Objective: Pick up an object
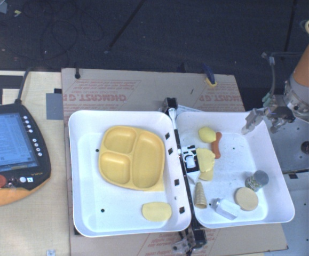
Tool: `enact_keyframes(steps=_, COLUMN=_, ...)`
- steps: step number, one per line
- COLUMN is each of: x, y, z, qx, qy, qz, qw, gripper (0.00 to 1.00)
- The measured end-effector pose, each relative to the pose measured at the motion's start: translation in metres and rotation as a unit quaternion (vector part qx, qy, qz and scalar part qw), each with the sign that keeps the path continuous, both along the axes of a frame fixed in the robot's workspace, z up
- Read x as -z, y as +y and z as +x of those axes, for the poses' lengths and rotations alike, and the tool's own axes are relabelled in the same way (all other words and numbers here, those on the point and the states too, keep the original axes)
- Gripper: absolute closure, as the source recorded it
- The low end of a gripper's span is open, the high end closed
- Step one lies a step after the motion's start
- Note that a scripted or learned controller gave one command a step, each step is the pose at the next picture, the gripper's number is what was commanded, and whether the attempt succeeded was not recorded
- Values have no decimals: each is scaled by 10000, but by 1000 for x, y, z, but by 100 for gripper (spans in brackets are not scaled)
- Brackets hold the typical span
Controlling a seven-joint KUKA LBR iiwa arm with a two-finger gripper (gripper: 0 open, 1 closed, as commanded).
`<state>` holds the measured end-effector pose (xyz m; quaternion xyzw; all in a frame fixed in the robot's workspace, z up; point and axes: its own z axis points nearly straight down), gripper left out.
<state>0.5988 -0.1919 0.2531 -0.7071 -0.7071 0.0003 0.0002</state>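
Nearest the camera, at the six o'clock edge of the left bin (79,143), lies a pale yellow oval piece (156,211). Above it, filling the middle of that bin, sits a yellow divided plate (132,157) with three compartments.

Across the divider, the right bin (274,159) carries the small things I might pick. At its six o'clock side stands a ridged cone (199,195), with a white and grey bottle (224,207) lying just at its four o'clock and a tan round disc (246,198) beyond that. A small grey tin (258,180) sits touching the disc at its one o'clock. Toward the bin's ten o'clock corner rests a yellow lemon-like lump (207,135), an orange sausage shape (217,145) just beside it, and a pale yellow chunk (205,163) below them, next to a black-and-white tag (190,158) on the divider.

My gripper (261,118) hangs at the right bin's two o'clock rim, well apart from all of these. It carries nothing, and I cannot tell whether it is spread or closed.

At nine o'clock, off the bins, a control pendant (13,148) lies on the bench (53,207).
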Motion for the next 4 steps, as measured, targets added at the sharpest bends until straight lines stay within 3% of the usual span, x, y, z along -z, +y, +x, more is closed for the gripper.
enact_keyframes(steps=1, x=78, y=39, z=-5, qx=-15, qy=47, qz=21, qw=10000, gripper=0)
enact_keyframes(steps=2, x=156, y=49, z=40, qx=4, qy=12, qz=1, qw=10000, gripper=0)
enact_keyframes(steps=3, x=147, y=49, z=40, qx=-1, qy=20, qz=3, qw=10000, gripper=100)
enact_keyframes(steps=4, x=147, y=49, z=40, qx=-2, qy=24, qz=3, qw=10000, gripper=0)
